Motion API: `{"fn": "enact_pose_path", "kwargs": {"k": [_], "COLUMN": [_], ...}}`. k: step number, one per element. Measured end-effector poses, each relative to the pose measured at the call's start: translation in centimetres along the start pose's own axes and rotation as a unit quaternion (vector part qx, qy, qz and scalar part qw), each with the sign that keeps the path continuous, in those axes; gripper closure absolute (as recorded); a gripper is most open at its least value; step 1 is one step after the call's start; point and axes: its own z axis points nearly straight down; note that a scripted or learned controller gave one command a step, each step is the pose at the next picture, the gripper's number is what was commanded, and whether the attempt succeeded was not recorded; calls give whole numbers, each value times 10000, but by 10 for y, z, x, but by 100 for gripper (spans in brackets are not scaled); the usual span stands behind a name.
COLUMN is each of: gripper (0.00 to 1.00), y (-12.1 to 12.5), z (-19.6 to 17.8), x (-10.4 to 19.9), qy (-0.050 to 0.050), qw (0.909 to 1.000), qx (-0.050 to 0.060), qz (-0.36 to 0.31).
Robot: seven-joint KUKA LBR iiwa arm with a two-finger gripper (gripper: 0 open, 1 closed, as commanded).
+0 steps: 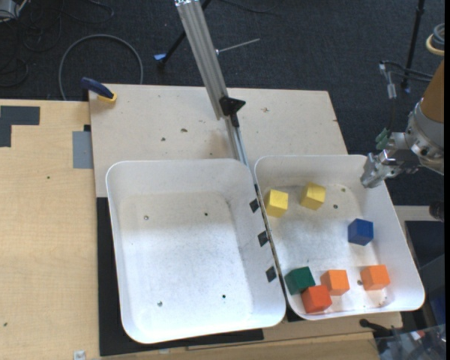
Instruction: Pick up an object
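Camera view from above takes in both white bins on the pale surface point(172, 118). Over at the right, the arm comes in with its end effector point(373, 172) hanging at the upper right rim of the right bin point(405, 265), a small grey metal shape against the white edge. From where I stand it is too small and blurred to tell whether it is spread or pressed together, and nothing is seen between its tips.

Down in that right bin lie the blocks. Two yellow ones sit near the top: the left yellow cube point(277, 202) close to the divider, the right yellow cube point(313, 196) just beside it. A blue cube point(361, 232) lies alone further right, below the end effector and apart from it. Along the bottom, a green cube point(300, 280) touches a red cube point(316, 298), with an orange cube point(335, 281) against that, and a second orange cube point(375, 277) nearby, perhaps just apart.

Beside it, the left bin point(135, 178) shows only specks. A slanted aluminium rail point(204, 47) rises behind the bins.
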Motion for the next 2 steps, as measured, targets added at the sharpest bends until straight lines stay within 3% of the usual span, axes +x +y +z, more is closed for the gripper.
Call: {"fn": "enact_pose_path", "kwargs": {"k": [1, 2], "gripper": [0, 0], "y": [-1, -4], "z": [5, 178], "x": [2, 27], "qy": [15, 24], "qw": [10000, 10000], "qx": [43, 50], "qz": [-18, -20]}}
